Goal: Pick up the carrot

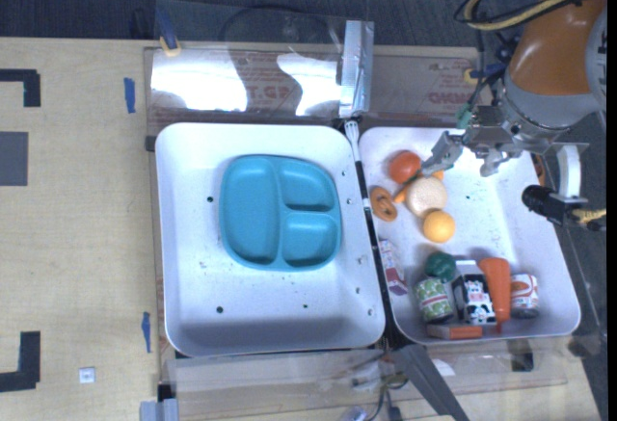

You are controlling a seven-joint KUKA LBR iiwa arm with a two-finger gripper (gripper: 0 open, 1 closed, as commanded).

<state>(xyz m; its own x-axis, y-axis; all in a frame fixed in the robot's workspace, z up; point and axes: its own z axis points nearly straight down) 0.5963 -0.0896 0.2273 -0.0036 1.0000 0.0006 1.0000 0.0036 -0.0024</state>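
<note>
The carrot (496,280) is an orange tapered piece lying near the front of the right bin (559,246), between a small milk carton (472,300) and a red-and-white can (524,294). My gripper (468,157) hangs over the back part of the right bin, well behind the carrot and apart from it. Its two fingers stand spread and open, with nothing between them. The left fingertip (443,155) is close to a red tomato (405,165).
The right bin also holds an orange slice (385,204), a beige round piece (425,196), an orange ball (439,225), a green-topped can (435,296) and a red strip (461,332). A blue divided plate (281,212) lies in the left bin (183,246).
</note>
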